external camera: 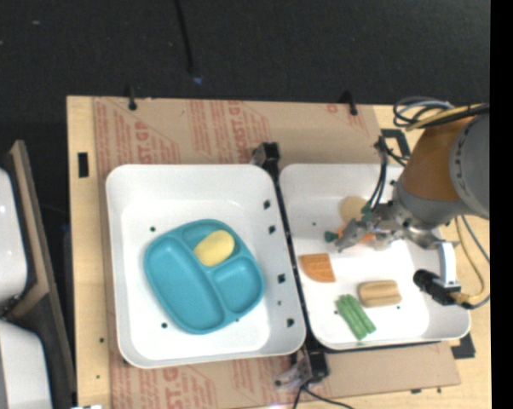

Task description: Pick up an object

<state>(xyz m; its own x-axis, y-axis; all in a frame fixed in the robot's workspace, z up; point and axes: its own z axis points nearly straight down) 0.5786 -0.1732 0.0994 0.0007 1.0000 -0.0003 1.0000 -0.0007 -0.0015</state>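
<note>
Gripper [352,233] state could not be told: the tool sat low in the right bin [325,331], its tip a blur of grey, green and orange, and nothing could be seen held there. Going from left to right, the left bin [124,313] carried a blue divided tray [184,292] with a yellow rounded piece [214,247] resting in the tray's compartment at 12 o'clock, kept apart from the loose items. Across the divider, an orange wedge [317,267] lay at about 7 o'clock from the gripper, a green strip [355,316] at 6 o'clock, and a tan block [379,293] at about 5 o'clock, all loose on the white floor and near enough to serve as picking targets. A pale round item [353,206] lay just beside the gripper at 12 o'clock. Judging by its position, the arm [431,173] had reached down among these things to try a grasp, with no object lifted yet.
</note>
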